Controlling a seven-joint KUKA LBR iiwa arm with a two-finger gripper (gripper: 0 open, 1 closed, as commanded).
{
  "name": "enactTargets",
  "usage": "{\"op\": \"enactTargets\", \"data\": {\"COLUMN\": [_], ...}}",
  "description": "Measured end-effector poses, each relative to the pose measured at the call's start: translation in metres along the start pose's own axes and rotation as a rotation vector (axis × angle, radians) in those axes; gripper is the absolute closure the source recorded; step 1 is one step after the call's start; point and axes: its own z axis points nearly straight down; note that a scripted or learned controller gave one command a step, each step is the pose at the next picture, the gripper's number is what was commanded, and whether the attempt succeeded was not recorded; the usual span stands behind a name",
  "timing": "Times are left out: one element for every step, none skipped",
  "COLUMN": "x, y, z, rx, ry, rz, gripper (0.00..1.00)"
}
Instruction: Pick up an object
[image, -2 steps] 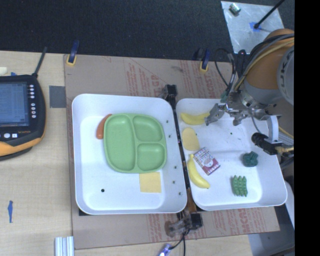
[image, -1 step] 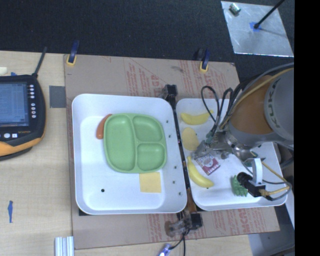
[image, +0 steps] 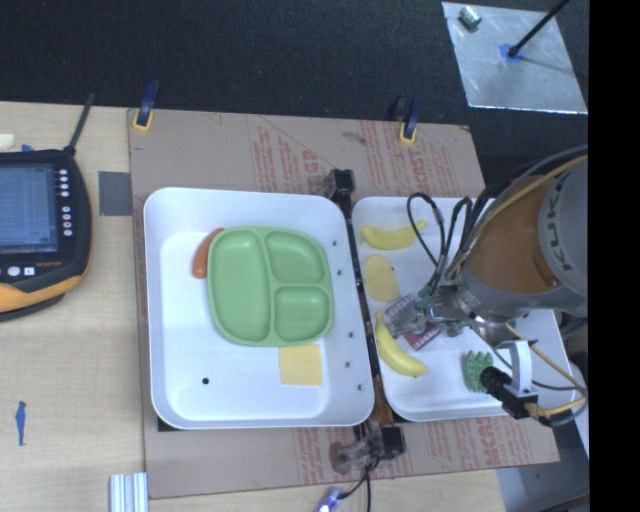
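One banana (image: 399, 354) just below claw (image: 405, 322)

Counting what's on the bench, bin by bin.
Two white bins: left bin (image: 165, 300), right bin (image: 430, 405). One green divided plate (image: 268, 285), one yellow cheese slice (image: 301, 365), one orange-red sausage (image: 204, 254). Over right: two bananas (image: 388, 237) (image: 398, 353), one pale yellow chip-like piece (image: 380, 277), one green ridged item (image: 476, 370).

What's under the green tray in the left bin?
A red-orange thing pokes out from under the green tray's left edge; the rest of it is covered, so I cannot tell what it is. A yellow square lies just below the tray, on the bin floor.
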Motion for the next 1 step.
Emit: {"op": "enactTargets", "data": {"x": [-0.0010], "y": [-0.0002], "z": [-0.0098], "rx": [0.002], "ry": [-0.001], "rz": [-0.003], "gripper": [1.00]}}
